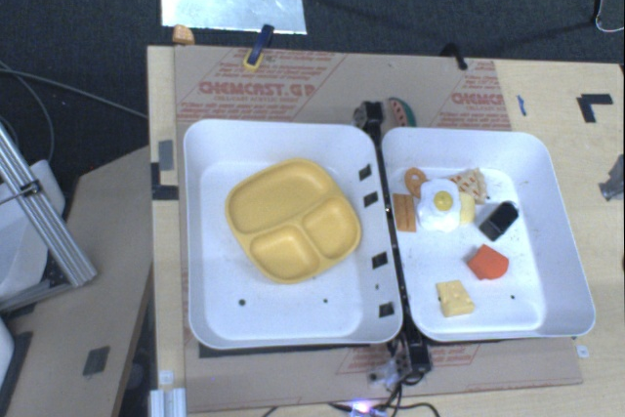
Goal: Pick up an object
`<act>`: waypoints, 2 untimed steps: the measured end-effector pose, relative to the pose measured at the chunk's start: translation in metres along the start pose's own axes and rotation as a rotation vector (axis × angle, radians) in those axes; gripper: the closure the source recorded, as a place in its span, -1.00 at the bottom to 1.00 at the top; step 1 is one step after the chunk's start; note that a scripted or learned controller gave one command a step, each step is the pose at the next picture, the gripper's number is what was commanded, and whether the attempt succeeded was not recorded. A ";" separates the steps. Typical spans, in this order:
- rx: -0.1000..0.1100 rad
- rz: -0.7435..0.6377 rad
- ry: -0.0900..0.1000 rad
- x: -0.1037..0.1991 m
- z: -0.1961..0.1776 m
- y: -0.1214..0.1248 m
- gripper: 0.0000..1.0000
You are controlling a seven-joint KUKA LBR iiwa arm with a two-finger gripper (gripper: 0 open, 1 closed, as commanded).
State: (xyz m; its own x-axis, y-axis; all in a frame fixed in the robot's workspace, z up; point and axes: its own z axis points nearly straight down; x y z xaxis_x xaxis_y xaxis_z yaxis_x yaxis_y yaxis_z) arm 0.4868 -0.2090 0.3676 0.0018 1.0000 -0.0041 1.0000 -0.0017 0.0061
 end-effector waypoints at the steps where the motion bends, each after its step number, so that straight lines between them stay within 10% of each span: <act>1: 0.002 -0.009 0.002 0.004 0.042 0.069 1.00; 2: 0.002 -0.003 0.002 0.003 0.021 0.046 1.00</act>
State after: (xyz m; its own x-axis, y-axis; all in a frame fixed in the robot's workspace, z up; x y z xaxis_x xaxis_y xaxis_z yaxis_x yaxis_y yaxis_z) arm 0.5326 -0.2064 0.3468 -0.0017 1.0000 -0.0017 1.0000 0.0017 0.0041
